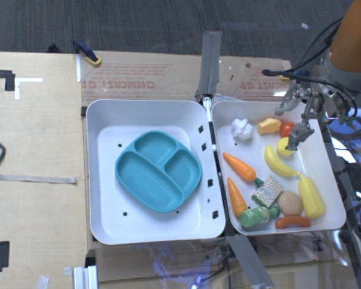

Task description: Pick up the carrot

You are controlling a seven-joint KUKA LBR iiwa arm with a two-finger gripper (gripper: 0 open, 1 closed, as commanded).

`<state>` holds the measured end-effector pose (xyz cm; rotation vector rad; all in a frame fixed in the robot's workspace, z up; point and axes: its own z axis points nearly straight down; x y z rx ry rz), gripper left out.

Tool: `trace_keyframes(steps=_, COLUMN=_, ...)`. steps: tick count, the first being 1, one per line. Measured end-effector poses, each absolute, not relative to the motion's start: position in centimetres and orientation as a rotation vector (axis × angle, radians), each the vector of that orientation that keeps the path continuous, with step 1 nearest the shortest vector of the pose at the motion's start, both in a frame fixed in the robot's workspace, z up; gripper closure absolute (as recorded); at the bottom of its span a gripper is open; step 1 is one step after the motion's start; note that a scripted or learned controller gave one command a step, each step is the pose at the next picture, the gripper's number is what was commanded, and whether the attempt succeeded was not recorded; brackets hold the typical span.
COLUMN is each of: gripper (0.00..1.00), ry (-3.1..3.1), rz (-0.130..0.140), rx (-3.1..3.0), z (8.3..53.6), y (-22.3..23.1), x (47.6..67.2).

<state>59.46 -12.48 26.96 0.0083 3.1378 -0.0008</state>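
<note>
Two orange carrots lie in the right bin [331,179]. One carrot [239,167] slants across the bin's left middle, and the other carrot [235,197] lies just below it, pointing down toward the green vegetable. My gripper [291,121] hangs over the bin's upper right part, above a red tomato [287,127] and the top end of a banana [280,161]. Its fingers [296,135] are spread open and hold nothing. Both carrots are well to the left of the gripper and lower in the view.
The right bin also holds a white garlic [242,129], an orange wedge [268,125], a checkered block [268,191], a green vegetable [256,217], a tan ball [290,203], a yellow piece [311,198] and a red chili [292,222]. A blue divided plate [159,171] sits in the left bin [102,221].
</note>
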Motion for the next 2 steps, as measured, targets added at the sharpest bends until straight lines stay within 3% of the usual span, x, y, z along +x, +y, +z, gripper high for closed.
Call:
trace_keyframes(steps=1, gripper=0.00, ry=3.123, rz=-0.004, rx=0.134, z=11.2, y=-10.8, x=60.3)
trace_keyframes(steps=2, gripper=0.00, ry=3.138, rz=-0.001, rx=0.012, z=9.5, y=-9.3, x=54.7)
